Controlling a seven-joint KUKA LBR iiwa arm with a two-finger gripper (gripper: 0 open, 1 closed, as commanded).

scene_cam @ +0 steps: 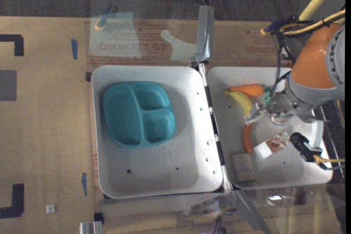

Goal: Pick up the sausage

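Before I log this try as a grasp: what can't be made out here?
- Gripper: blurred, its state unreadable in the camera view.
- Sausage: upper end hidden under the gripper; contact unclear.
- Carrot and banana: right ends covered by the arm.
- Small packet: label too small.

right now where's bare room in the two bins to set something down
Left bin: bare floor in front of and right of the teal divided plate, along the near wall. Right bin: a small bare patch near the front right corner. The rest is crowded: carrot, banana, sausage, sponge, a small packet, with the arm above.
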